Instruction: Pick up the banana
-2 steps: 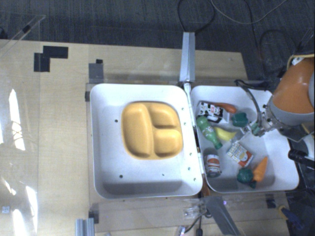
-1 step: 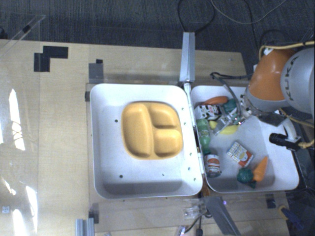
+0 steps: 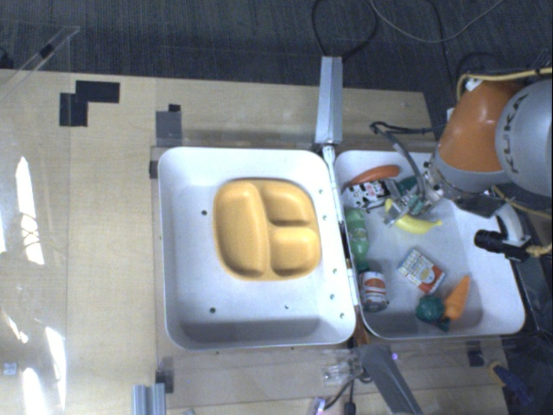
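My hand (image 3: 413,199) is down in the right bin (image 3: 501,318), near its upper middle, right over the top end of the banana (image 3: 416,224). The banana lies on the bin floor, yellow, slanting from beside my hand toward the right. Whether my hand is parted or clenched I cannot tell — the tips are a small dark tangle from up here, and I cannot say that the banana sits between them or merely touches them.

Around it: a red sausage-like piece (image 3: 373,174) at the top of the bin, a small printed pack (image 3: 367,194) just under that, a green bottle (image 3: 356,236) lying along the left wall, and a small can (image 3: 373,289) below it. To the right of the can are a little carton (image 3: 421,271) with a red and white label, a carrot (image 3: 458,294), and a dark green lump (image 3: 430,309) beside it. None of the printing is sharp enough to read.

The left bin (image 3: 186,232) holds a yellow divided tray (image 3: 265,228) — three compartments. Both bins rest on the pale wooden surface (image 3: 95,232).
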You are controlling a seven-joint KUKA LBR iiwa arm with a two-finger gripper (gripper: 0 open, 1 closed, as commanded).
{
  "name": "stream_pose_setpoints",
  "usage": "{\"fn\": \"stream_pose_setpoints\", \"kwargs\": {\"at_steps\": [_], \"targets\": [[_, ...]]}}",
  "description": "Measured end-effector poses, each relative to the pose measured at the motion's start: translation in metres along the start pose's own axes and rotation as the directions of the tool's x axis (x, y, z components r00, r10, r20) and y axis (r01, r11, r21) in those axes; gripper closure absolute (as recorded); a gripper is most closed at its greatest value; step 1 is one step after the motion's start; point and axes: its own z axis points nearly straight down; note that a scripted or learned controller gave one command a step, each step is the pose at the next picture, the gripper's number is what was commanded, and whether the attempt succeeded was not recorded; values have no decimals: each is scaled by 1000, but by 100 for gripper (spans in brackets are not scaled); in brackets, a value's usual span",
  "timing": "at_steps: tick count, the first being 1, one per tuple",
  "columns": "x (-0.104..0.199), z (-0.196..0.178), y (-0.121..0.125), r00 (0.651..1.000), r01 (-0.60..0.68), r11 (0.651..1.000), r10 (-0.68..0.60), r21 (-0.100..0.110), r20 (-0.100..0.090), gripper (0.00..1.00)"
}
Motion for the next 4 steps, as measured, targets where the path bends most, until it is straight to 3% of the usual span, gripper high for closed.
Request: {"fn": "stream_pose_setpoints", "kwargs": {"at_steps": [1, 2, 3, 4], "targets": [[0, 0, 0, 1000, 0, 1000, 0, 0, 0, 0], [-9, 12, 14, 997, 73, 997, -73, 6, -1, 0], [-10, -1, 17, 997, 74, 997, -74, 1, 4, 100], [20, -118, 52, 996, -93, 996, 93, 8, -1, 100]]}}
